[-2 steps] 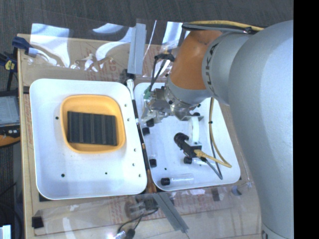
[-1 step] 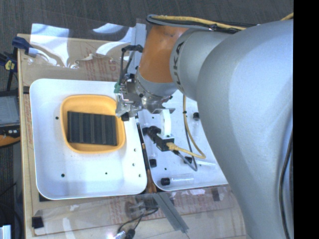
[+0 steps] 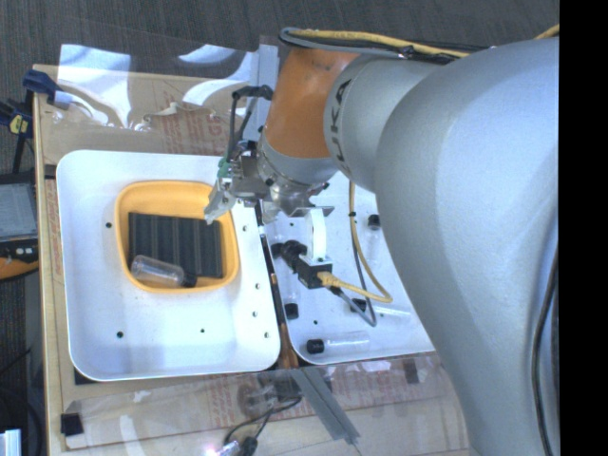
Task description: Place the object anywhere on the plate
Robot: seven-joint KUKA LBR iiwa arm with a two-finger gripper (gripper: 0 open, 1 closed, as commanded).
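A yellow plate (image 3: 128,207) with a raised rim lies in the left white bin (image 3: 95,331). On it rests a black ribbed slab (image 3: 180,240), and a clear short tube (image 3: 157,271) lies across the slab's lower left corner. My gripper (image 3: 218,205) hangs over the plate's upper right rim, just beside the slab's top right corner. Nothing is visibly held in it. The grey arm with its orange band (image 3: 299,103) hides most of the right side of the scene.
The right white bin (image 3: 380,335) is largely covered by the arm. Its near part holds a small black piece (image 3: 290,309) and a clear pen-like stick with a black end (image 3: 337,345). The wall between the bins (image 3: 269,283) runs just right of the plate.
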